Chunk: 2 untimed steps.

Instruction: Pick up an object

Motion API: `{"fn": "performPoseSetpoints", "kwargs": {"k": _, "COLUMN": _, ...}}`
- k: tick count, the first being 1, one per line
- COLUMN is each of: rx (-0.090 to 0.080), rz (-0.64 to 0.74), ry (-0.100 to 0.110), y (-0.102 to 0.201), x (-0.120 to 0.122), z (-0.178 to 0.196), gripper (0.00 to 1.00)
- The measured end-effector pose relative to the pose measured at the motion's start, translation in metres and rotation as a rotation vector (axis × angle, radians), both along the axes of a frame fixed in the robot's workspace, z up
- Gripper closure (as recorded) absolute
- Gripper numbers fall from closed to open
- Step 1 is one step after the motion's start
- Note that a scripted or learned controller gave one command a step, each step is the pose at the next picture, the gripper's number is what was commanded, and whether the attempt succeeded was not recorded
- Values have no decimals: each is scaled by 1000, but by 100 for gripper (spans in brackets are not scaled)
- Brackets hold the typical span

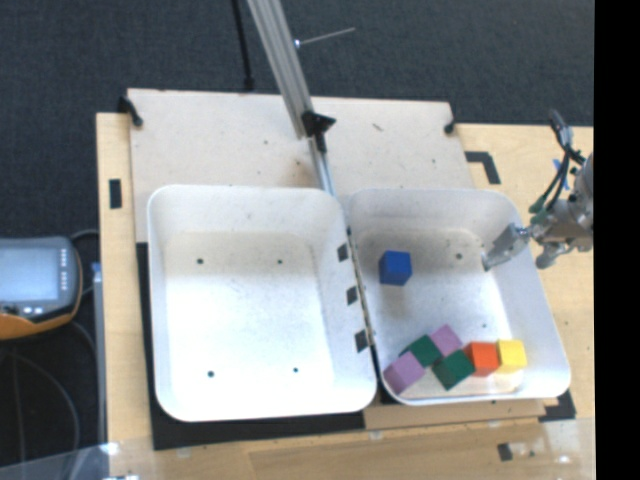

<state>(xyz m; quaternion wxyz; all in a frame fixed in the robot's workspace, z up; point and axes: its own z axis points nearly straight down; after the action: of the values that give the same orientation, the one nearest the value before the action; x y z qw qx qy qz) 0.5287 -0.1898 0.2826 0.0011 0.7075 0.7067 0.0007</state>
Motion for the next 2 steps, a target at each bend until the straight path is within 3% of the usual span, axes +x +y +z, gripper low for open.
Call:
{"fn": "performPoseSetpoints", "kwargs": {"k": 1, "rx": -3, "rz": 6, "ry": -9, "y": 29, "x": -44, "z": 102, "gripper": 0}}
{"fn": "performPoseSetpoints", "kwargs": {"k": 2, "rx": -1, "rz": 7, "ry": 6, "y": 35, "x": 28, "z": 33, "gripper": 0}}
